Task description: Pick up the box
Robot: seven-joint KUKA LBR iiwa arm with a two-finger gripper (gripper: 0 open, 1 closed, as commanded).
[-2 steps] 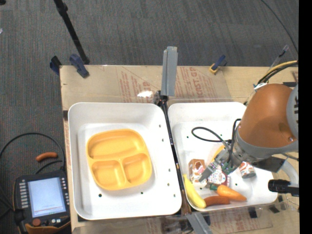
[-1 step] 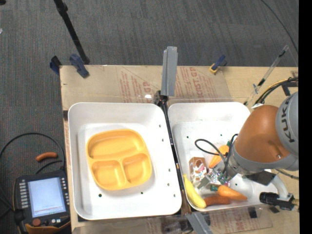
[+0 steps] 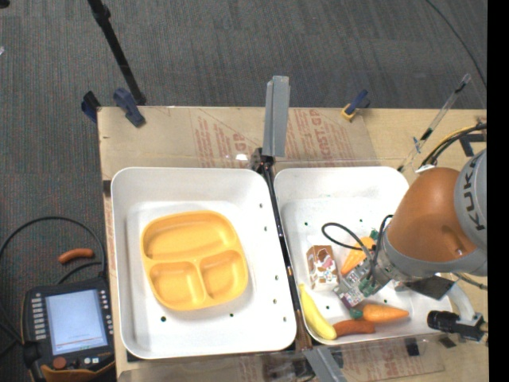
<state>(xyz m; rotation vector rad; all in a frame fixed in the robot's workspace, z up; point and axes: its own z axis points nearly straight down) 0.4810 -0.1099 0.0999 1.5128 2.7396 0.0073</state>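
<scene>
**Small carton waits in the right bin, gripper just beside it**

The box lies in the right bin, towards its left wall and a little nearer than the middle. It is a small printed carton, brown and white, lying on a broad face. It looks light and fairly stiff, probably thin card that would dent under a hard squeeze; its printed faces are likely smooth, so a firm but modest pinch across its two longer sides seems the best hold, with the fingers coming straight down over its middle. The narrow gap between it and the banana on its near side leaves less room there.

The gripper hangs low just to the right of the box, over the cluttered middle of that bin. Whether it is spread or closed cannot be told from this angle, and nothing is visibly held.

The right bin also holds the yellow banana along its near left corner, a carrot lying near the front wall, and another orange piece partly under the wrist; a black cable loops above them.

The left bin holds a yellow divided tray, set flat near its middle, with nothing in its three compartments.
</scene>
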